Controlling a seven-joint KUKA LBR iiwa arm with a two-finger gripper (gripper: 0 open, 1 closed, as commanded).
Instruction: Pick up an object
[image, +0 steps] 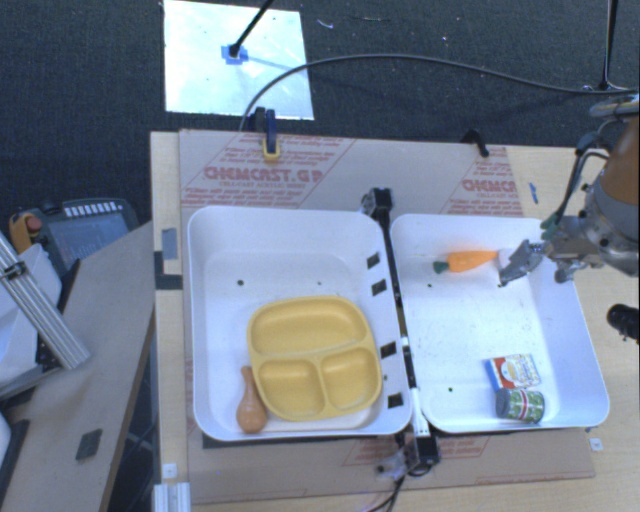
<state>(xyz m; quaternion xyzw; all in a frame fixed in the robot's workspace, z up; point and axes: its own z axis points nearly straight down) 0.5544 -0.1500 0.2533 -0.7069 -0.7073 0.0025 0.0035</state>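
Observation:
An orange toy carrot (470, 262) with a green tip lies near the back of the right bin (460, 400). A small red, white and blue box (514, 371) and a green can (520, 405) rest at that bin's front right corner. My gripper (539, 267) hangs over the back right of the right bin, just right of the carrot. It is open, and nothing is between its fingers (515, 266).
The left bin (220, 250) holds a yellow divided plate (310, 355) and a tan wooden spoon-like piece (249, 402) at its front left. A black divider strip (390, 300) runs between the bins. A cable crosses the bench's far edge.

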